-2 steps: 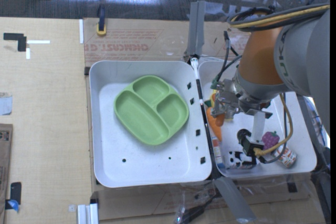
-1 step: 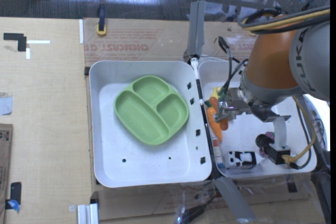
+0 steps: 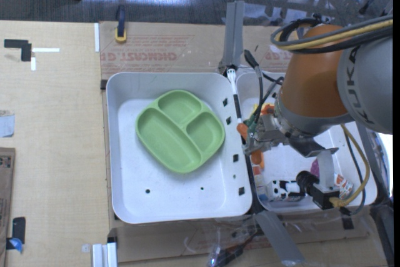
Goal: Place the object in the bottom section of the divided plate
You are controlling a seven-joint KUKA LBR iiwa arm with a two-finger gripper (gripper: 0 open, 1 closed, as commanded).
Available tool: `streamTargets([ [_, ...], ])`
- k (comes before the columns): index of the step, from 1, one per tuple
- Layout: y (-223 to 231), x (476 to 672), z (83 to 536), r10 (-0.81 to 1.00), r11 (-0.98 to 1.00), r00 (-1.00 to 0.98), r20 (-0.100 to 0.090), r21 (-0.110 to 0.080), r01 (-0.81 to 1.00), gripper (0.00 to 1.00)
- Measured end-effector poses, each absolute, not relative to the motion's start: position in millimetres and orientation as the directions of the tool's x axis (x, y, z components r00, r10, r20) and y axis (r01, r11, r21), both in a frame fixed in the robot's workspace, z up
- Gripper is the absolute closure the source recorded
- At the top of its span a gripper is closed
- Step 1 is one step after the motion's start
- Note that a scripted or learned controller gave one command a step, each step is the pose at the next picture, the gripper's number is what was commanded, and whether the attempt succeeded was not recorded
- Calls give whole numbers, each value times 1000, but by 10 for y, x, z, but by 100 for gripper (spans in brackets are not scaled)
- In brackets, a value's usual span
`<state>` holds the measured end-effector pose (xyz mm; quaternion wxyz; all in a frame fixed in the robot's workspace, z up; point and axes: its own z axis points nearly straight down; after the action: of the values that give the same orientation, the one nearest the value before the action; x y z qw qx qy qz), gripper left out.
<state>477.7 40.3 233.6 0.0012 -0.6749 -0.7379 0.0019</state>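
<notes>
The KUKA arm's gripper [image 3: 257, 146] is hanging low over the right bin [image 3: 369, 194], just right of the green divided plate [image 3: 180, 129]; its grip cannot be judged. Small objects [image 3: 284, 189] are lying in that bin, which one is wanted is unclear. A failed grasp is likely, the wrist crowding the bin wall.

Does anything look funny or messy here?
The green divided plate sits turned at a slant in the left bin, not square with its walls. The right bin holds small objects in a jumble under the arm. Nothing looks spilled or broken.
</notes>
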Motion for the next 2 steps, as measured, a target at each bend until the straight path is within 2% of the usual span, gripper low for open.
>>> streamTargets([
  [1,889,5392,2420,1000,-13,13,-3,-4,1000,100],
  [2,1519,5474,1939,995,-101,101,-4,-5,995,100],
])
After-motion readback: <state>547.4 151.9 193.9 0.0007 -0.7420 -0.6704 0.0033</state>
